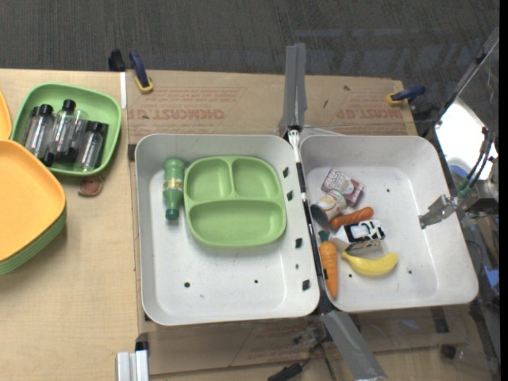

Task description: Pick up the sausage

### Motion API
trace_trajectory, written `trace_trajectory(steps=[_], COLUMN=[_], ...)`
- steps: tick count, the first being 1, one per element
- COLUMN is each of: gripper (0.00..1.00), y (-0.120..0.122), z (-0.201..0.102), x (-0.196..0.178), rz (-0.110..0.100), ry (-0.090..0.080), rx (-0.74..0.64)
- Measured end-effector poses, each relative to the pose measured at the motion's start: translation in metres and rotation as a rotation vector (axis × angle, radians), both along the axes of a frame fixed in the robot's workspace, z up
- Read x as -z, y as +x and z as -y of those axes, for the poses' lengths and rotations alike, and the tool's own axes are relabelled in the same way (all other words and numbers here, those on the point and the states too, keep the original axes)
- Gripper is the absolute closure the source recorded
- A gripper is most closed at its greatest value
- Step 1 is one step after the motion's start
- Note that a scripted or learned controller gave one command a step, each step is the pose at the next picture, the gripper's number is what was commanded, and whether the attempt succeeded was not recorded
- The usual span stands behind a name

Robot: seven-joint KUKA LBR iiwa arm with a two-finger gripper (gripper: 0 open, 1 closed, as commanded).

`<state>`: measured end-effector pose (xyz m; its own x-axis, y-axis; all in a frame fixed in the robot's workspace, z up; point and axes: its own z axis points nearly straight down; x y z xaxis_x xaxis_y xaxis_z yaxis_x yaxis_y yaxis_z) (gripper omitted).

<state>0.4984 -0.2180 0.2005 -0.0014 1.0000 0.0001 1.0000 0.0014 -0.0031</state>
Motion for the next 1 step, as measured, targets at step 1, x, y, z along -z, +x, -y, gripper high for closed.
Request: trace_trajectory(steps=[1], gripper=[1.0], y=[0.0003], z=[0.0004], x=[-0.0081], rz=[-0.001], ry=[0.0], rx=[0.0])
